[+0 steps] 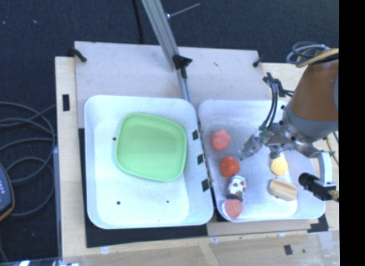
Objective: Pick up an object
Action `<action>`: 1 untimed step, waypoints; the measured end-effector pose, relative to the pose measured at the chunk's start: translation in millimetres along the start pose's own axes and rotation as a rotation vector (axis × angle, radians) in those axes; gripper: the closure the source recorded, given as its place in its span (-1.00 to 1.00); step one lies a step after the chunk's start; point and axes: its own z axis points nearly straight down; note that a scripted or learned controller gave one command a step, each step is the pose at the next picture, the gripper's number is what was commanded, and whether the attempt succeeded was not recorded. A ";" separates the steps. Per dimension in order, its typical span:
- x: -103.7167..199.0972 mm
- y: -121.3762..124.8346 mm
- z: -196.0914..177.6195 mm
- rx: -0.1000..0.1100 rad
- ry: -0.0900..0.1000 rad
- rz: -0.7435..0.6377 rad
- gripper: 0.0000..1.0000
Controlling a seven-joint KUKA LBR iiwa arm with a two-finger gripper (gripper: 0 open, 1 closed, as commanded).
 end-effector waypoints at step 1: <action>6.8 -3.4 59.4 0.002 0.001 -0.001 -1.00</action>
